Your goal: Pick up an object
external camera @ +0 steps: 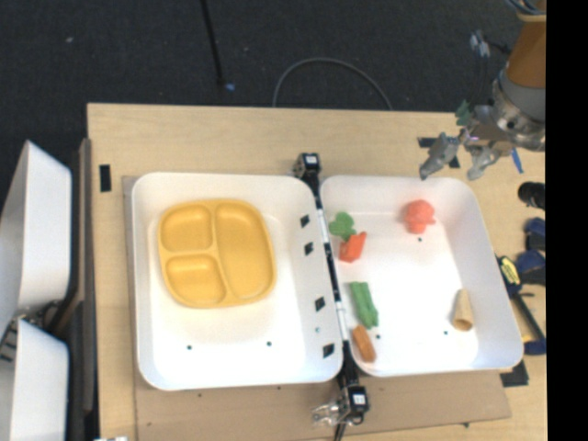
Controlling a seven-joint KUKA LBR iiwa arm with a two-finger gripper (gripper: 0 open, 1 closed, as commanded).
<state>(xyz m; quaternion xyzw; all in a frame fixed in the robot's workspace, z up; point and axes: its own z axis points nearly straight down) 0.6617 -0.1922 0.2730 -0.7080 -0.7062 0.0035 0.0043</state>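
Camera view: yellow tray in left bin; jaws spread, gripping nothing.

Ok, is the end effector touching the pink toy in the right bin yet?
Apart. The camera view shows the end effector above the right bin's far rim, with bare white bin floor between it and the pink toy.

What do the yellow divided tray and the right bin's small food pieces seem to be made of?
Yellow divided tray: probably moulded plastic; smooth, evenly coloured, soft sheen. Small food pieces, such as the pink one: likely plastic or rubber toys; solid bright colours, too small to confirm.
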